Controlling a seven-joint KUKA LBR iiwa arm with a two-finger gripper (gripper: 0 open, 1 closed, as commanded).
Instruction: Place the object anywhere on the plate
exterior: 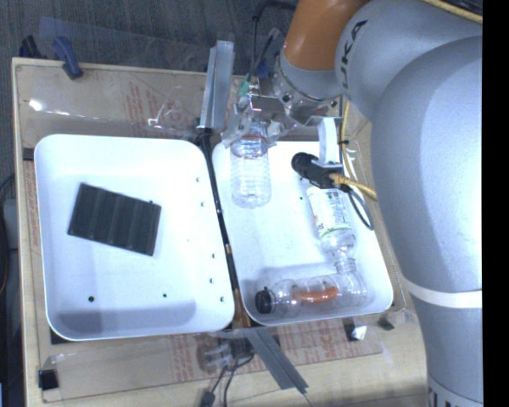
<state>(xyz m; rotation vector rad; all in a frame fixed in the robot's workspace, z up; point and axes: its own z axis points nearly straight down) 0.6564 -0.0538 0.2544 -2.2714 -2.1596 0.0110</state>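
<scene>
Jaws (253, 125) sit over the bottle (251, 172) cap; closure cannot be told. Smooth plastic may slip before reaching the plate (115, 219) at 9 o'clock.

Arm (424, 142): cut off by top and bottom edges.
Right bin (280, 236): right side hidden under arm.
Gripper (259, 121): fingers hidden above clear bottle (250, 172).

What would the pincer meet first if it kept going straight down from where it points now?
Most likely the clear bottle directly under the pincer in the right bin; the two may already touch, since depth is hard to judge from this view.
</scene>
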